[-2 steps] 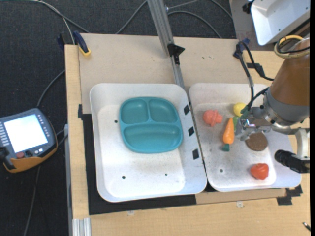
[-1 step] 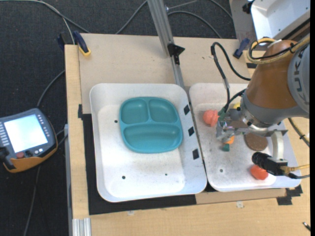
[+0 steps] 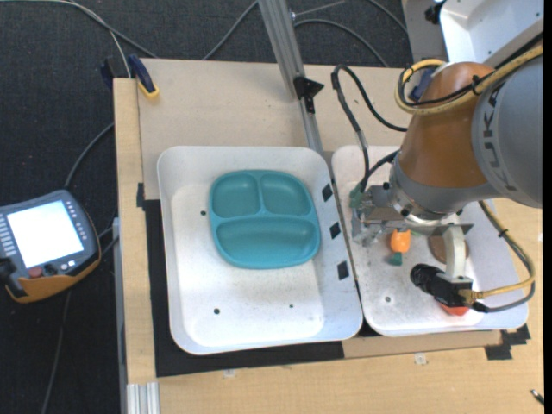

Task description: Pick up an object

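Note:
My gripper (image 3: 369,222) hangs low over the left part of the right bin (image 3: 388,313), under the orange-banded wrist. A small orange object (image 3: 399,241) lies just right of the gripper, with a small green piece (image 3: 394,259) right below it. Partly hidden by the arm's bracket, a brown round object (image 3: 438,249) sits further right. A red object (image 3: 456,308) peeks out near the bin's front edge. I see nothing between the gripper's tips. The arm covers the back of the right bin.
In the left bin (image 3: 250,317) lies a teal divided plate (image 3: 263,218). A metal pole (image 3: 289,50) rises from between the bins at the back. A teach pendant (image 3: 43,244) rests off the bench at the left.

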Controlling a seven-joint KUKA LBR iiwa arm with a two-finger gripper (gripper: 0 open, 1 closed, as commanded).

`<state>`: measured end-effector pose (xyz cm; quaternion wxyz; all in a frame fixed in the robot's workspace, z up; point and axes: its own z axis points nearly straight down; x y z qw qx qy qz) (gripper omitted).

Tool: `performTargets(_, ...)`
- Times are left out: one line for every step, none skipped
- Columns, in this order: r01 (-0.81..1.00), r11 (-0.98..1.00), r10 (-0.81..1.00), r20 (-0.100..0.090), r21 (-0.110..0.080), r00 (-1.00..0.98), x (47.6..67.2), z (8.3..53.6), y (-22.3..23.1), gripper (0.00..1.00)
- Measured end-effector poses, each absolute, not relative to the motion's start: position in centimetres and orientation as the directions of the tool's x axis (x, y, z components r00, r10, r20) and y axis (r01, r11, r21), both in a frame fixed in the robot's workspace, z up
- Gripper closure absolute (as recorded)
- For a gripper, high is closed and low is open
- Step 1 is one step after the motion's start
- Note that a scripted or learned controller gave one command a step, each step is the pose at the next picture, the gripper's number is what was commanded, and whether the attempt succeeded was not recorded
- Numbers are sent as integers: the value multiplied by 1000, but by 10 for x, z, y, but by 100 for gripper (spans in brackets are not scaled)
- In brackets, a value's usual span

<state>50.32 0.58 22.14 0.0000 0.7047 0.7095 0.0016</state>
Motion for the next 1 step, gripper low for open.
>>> performTargets(1000,6,1000,2,1,-6,511,218,53,100)
